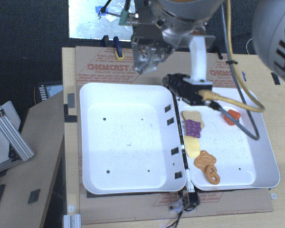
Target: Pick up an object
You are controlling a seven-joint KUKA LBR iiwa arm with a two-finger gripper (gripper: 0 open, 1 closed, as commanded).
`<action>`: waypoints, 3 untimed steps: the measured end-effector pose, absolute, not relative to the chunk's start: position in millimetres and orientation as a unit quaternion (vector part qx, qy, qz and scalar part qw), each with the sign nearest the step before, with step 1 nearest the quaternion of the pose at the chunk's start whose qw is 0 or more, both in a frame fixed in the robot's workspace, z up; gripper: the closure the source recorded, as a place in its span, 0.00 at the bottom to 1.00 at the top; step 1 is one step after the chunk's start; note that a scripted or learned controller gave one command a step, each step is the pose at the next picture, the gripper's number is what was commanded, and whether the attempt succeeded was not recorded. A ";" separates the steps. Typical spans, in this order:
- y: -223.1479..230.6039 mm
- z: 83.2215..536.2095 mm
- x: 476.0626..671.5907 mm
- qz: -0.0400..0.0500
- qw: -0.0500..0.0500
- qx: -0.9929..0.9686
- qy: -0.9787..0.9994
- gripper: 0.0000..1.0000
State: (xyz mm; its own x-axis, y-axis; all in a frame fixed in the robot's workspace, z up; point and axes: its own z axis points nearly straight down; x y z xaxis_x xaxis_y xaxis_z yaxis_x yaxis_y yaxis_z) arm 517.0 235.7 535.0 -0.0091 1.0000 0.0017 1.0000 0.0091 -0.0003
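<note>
The tool (147,61) is being held above the far edge of the left bin (123,141), over the surface (104,63); whether it is spread or pressed together cannot be told, and nothing is seen pinched in it. In the right bin (256,165), a purple-topped piece (193,126), a yellow piece (193,147), a brown pretzel-shaped piece (207,166) and an orange piece (232,115) are lying.

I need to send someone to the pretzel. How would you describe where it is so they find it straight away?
Start at the right-hand white bin of the two. Along its left wall runs a row of small food items; the pretzel is the nearest one to the front edge, below the yellow piece. It is the only orange-brown, looped, twisted shape there.
</note>
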 end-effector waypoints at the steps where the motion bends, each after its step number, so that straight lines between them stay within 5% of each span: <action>1: 233.8 534.4 582.5 -0.001 -0.001 -0.707 -0.707 1.00; 2: 202.1 356.6 531.4 0.008 0.004 -0.707 -0.707 1.00; 3: 236.5 526.2 499.2 -0.010 -0.002 -0.704 -0.710 1.00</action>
State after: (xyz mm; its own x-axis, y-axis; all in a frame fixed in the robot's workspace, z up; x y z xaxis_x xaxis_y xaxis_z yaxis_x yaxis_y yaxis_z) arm 499.2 236.5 526.2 -0.0093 0.9999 0.0101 0.9998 0.0091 0.0169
